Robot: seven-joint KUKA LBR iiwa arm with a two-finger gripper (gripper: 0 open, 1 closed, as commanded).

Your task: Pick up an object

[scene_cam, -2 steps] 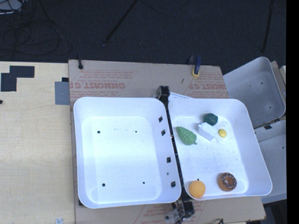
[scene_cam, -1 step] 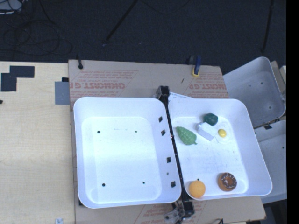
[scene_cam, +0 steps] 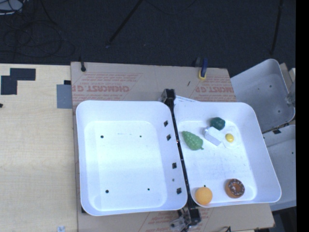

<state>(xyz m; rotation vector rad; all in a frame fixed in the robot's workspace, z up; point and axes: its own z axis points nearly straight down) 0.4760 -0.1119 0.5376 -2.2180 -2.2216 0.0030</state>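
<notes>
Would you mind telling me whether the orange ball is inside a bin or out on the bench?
Inside: the orange ball rests in the right bin.

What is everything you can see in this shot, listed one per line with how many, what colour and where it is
bins: 2, white, side by side on the bench
orange ball: 1, orange, near corner of the right bin, by the divider
doughnut: 1, brown, near edge of the right bin, right of the ball
leafy green item: 1, green, middle of the right bin, near the divider
dark green item: 1, dark green, far part of the right bin
white block: 1, white, just below the dark green item
fried egg: 1, white with yellow yolk, right of the white block
cardboard sheet: 1, brown, under the bins
</notes>
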